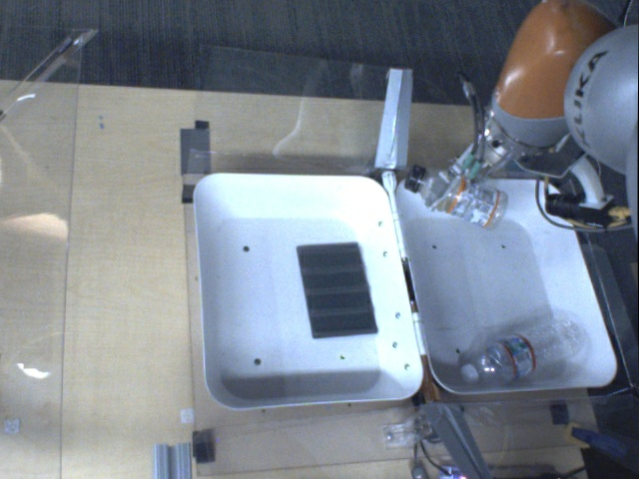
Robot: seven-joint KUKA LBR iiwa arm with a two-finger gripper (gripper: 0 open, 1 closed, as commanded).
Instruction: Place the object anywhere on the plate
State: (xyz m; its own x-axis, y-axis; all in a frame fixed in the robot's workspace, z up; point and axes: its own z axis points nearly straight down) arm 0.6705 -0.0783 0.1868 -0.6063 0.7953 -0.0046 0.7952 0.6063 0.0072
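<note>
So the hand (pixel 461 190) hangs over the right bin's (pixel 559 277) far-left corner (can't tell how its grip stands), the clear bottle (pixel 511 355) lies near that bin's front edge, and the dark plate (pixel 337 288) sits mid left bin (pixel 230 267).

Camera view: fixed above the bench (pixel 100 267), looking down aslant
Coverage: both white bins (pixel 215 267) whole, at middle distance
</note>
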